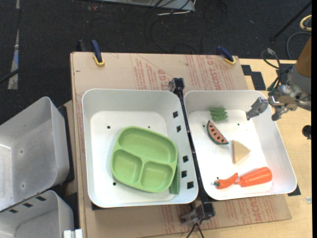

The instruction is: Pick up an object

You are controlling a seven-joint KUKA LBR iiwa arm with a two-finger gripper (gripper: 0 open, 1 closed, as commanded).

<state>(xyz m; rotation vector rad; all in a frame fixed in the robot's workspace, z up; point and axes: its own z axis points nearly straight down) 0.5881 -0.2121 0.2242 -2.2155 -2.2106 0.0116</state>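
Green leafy toy (218, 114): upper part of right bin (285, 148), just left of claw.
Claw (266, 109): fingers spread apart, holding nothing, over bin's upper right rim.

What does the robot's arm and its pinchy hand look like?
The arm comes in at the right edge: grey and rounded, with an orange band above the wrist. Below it the wrist turns into a chunky grey metal block. The gripper is made of two grey metal fingers with darker tips, like small tongs. Thin dark cables loop beside the arm.
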